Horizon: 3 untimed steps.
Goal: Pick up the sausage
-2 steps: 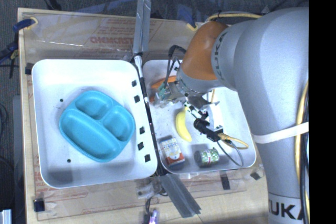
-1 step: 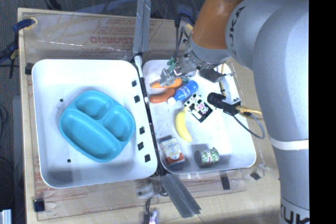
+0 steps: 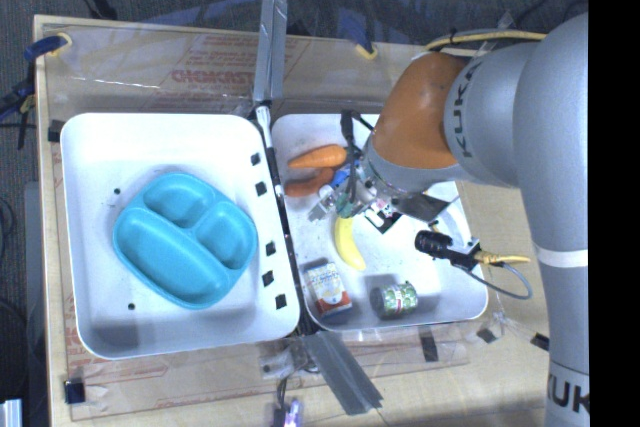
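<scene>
Gripper (image 3: 340, 198) sits in the right bin (image 3: 455, 305), touching the sausage (image 3: 303, 183) at its 9 o'clock. Finger state cannot be determined. Carrot (image 3: 318, 156) lies at 11 o'clock.

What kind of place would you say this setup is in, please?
Probably a robotics lab test bench: a KUKA arm reaches over two taped-down white bins, holding a blue divided plate and toy food like a banana.
</scene>
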### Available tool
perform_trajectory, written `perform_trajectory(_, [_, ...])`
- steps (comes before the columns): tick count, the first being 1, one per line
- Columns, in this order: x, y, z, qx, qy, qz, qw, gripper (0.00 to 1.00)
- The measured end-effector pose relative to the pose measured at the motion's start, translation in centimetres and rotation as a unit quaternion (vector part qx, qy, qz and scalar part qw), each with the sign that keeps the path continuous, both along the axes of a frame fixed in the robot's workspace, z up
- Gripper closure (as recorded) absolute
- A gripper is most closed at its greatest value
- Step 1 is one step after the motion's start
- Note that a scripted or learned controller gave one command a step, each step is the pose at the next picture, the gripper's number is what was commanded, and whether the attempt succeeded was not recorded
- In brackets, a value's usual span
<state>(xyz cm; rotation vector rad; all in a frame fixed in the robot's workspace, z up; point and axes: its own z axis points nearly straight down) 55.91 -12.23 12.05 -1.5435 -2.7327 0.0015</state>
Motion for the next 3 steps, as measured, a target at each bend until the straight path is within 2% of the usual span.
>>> perform_trajectory(1, [-1.8,1.7,-2.6,-0.0052,-0.006,0.103,0.9946,1.00])
perform_trajectory(2, [-0.9,1.6,-2.5,-0.0070,-0.004,0.205,0.9788,1.00])
perform_trajectory(3, [1.2,1.7,-2.6,-0.0068,-0.002,0.212,0.9772,1.00])
